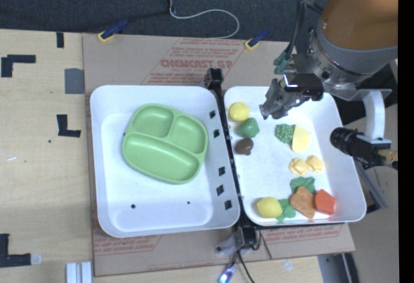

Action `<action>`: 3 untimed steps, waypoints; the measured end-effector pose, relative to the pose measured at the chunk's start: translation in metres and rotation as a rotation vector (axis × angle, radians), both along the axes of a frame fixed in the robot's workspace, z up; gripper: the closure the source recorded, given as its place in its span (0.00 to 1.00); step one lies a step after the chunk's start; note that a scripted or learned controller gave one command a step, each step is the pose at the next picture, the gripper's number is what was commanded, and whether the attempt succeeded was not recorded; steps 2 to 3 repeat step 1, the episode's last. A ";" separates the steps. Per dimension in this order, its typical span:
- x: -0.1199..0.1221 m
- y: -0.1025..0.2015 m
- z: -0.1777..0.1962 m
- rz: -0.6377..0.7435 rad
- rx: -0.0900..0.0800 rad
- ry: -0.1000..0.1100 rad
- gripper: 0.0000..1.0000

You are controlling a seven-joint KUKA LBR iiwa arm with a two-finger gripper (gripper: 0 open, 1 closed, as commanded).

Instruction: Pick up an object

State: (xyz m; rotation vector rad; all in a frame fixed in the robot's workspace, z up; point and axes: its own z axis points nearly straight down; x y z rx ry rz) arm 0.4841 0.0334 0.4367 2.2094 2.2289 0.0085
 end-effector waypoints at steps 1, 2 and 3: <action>0.000 0.078 0.033 0.000 0.000 0.004 1.00; 0.000 0.078 0.033 0.000 0.000 0.004 1.00; 0.000 0.078 0.033 0.000 0.000 0.004 1.00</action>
